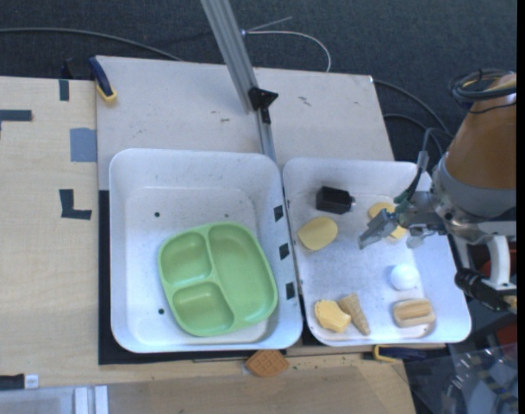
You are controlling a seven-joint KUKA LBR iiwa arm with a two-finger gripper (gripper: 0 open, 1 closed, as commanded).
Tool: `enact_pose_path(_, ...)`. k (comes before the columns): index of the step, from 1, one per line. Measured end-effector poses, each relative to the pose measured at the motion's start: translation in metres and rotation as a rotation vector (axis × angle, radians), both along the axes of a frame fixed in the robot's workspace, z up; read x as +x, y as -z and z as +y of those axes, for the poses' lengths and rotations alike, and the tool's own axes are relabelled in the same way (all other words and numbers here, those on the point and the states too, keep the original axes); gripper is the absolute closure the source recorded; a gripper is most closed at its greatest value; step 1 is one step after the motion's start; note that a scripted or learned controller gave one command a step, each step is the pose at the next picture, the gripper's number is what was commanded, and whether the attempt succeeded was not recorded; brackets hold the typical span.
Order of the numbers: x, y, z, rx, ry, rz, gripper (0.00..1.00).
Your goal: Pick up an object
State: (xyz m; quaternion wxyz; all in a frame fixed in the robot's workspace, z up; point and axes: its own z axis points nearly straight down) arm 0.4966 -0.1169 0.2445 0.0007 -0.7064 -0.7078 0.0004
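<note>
The right bin (434,172) holds several small items: a black block (334,199), a yellow rounded piece (317,233), a white ball (404,276), a tan bread-like piece (413,311), a cone (355,311) and a yellow lump (332,316). My gripper (389,236) hangs low over the bin's upper right part, open, its fingers spread to either side. Another yellow piece (381,210) peeks out just behind it, partly hidden. I see nothing held between the fingers.
A green divided plate (216,277) lies in the left bin (133,231). A brown waffle-like piece (266,363) sits on the bench just below the bins. A slanted metal pole (232,41) stands behind them. Cables run across the dark floor at the back.
</note>
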Motion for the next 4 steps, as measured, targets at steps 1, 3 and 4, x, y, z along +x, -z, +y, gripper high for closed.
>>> enact_pose_path(1,0.000,0.000,0.000,0.000,0.000,0.000,0.00)
enact_pose_path(3,0.006,0.112,0.011,0.001,0.001,0.007,0.00)
enact_pose_path(4,0.006,0.156,0.011,-0.001,0.002,0.000,0.00)
